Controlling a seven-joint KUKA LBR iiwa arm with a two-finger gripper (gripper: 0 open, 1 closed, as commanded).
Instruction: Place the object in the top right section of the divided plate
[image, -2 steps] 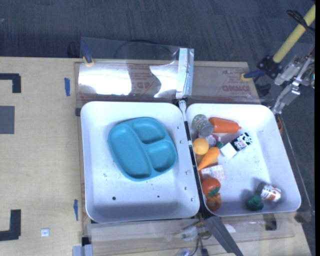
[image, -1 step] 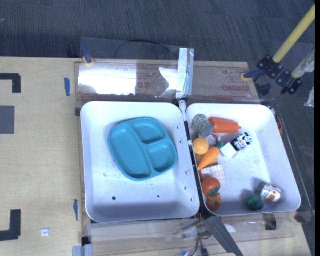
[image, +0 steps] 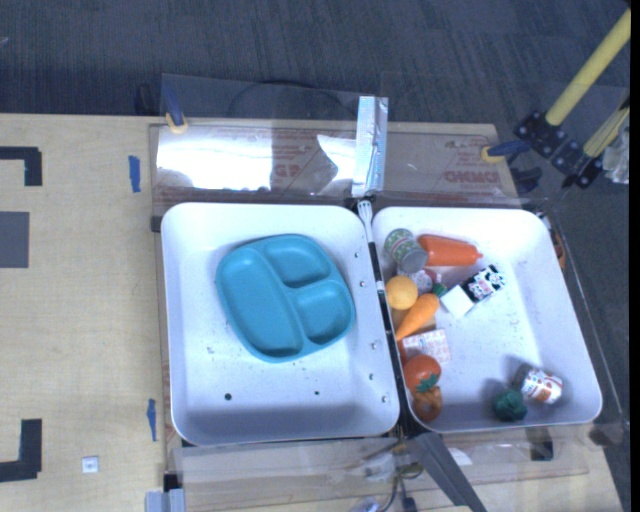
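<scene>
The toy carrot (image: 420, 312) lies crowded among other toys at the left wall of the right bin (image: 520, 330), apart from the blue divided plate (image: 255, 300). It's probably light, hard, slick plastic, so pinching across the thick middle looks safest. No telling whether the claw is wide or narrow.

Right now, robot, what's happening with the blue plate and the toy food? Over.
Blue divided plate in left bin, sections bare. Toy food piled in right bin: carrot, yellow ball, can. Nothing picked yet. Over.
</scene>
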